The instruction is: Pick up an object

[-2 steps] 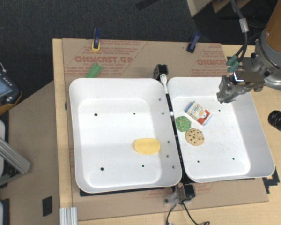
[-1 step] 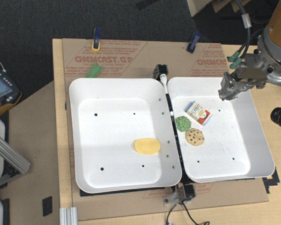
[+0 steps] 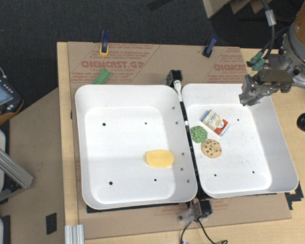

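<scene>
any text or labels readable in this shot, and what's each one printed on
"CHEMCAST GP": red print on the brown sheet under the bins, behind the left bin.
A second red print of the same kind behind the right bin, partly hidden by the gripper; too cut off to read.
The small carton in the right bin bears print, too small to read.
</scene>
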`<state>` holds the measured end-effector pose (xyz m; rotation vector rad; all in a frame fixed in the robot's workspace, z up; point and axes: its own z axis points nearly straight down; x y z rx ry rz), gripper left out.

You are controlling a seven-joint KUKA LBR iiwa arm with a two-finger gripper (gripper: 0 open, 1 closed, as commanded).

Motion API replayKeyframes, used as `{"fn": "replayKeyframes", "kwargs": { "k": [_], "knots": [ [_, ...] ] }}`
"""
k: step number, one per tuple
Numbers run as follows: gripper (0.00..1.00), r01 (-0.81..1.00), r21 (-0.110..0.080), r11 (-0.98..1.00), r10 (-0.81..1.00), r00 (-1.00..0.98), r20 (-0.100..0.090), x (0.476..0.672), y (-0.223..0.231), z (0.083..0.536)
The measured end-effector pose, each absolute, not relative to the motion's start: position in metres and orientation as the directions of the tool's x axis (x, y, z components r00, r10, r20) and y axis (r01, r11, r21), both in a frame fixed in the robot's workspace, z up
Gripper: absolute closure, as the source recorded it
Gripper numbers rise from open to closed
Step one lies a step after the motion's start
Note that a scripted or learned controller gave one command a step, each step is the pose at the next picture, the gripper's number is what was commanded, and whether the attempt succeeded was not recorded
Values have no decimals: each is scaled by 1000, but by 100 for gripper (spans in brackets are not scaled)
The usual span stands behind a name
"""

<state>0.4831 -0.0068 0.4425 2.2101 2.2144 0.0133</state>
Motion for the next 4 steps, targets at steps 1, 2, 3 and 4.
{"fn": "replayKeyframes", "kwargs": {
  "k": [1,2,3,4],
  "knots": [
    [100,1000,-7,5,1000,-5,1,479,46,399],
    [100,1000,2,0,1000,0,0,480,43,412],
    [100,1000,-7,-3,1000,3,-1,479,21,351],
    [100,1000,2,-1,1000,1,0,480,22,365]
  ]
}}
